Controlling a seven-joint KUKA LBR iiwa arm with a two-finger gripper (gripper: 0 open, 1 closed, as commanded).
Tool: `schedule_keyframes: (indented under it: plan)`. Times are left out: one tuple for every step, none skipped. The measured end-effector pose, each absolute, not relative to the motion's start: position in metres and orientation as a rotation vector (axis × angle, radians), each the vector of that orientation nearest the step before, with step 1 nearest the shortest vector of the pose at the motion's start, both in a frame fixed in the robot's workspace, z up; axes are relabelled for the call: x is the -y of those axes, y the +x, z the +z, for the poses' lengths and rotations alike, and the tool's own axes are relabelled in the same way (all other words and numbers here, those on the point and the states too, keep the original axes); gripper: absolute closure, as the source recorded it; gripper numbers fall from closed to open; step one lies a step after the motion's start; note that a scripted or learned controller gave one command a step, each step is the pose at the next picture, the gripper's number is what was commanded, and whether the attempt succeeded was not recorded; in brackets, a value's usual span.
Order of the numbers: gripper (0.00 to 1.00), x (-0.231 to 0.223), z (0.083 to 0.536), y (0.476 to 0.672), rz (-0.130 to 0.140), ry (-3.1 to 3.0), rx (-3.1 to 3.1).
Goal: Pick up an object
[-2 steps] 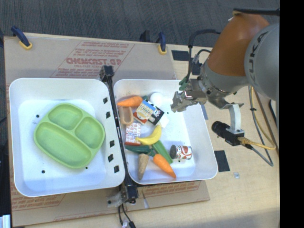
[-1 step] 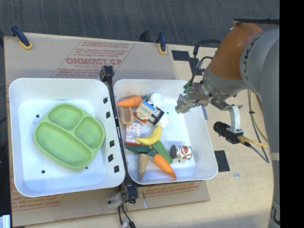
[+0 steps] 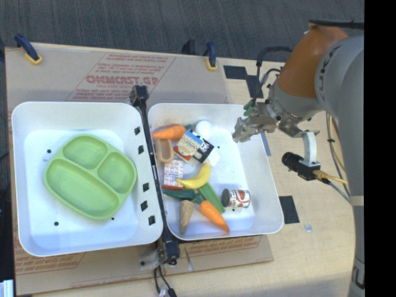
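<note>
Clutter is the headache here. End effector [image 3: 246,129] hangs over the right bin's [image 3: 263,184] upper right edge, can't tell what state it's in, and nothing looks carried. Pickable stuff sits in a heap: banana [image 3: 198,178], carrot [image 3: 214,216], small can [image 3: 236,198], snack packet [image 3: 189,145]. A descent into that pile could easily nudge neighbours or pinch two things. Green tray [image 3: 90,176] fills the left bin.

Left of the pincer [image 3: 243,130], smooth glossy plastic bins [image 3: 260,184] sit on matt brown cardboard [image 3: 124,73]; the green tray [image 3: 90,176] looks matt plastic.
</note>
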State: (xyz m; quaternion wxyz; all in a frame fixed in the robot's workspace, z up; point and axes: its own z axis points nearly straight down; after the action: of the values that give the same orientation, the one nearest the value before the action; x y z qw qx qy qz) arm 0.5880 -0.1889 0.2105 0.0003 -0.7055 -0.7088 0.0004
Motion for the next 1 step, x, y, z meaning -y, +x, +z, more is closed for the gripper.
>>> schedule_keyframes:
  plan:
    - [1.0,0.1965,0.2218,0.5526,0.002,-2.215,2.225]
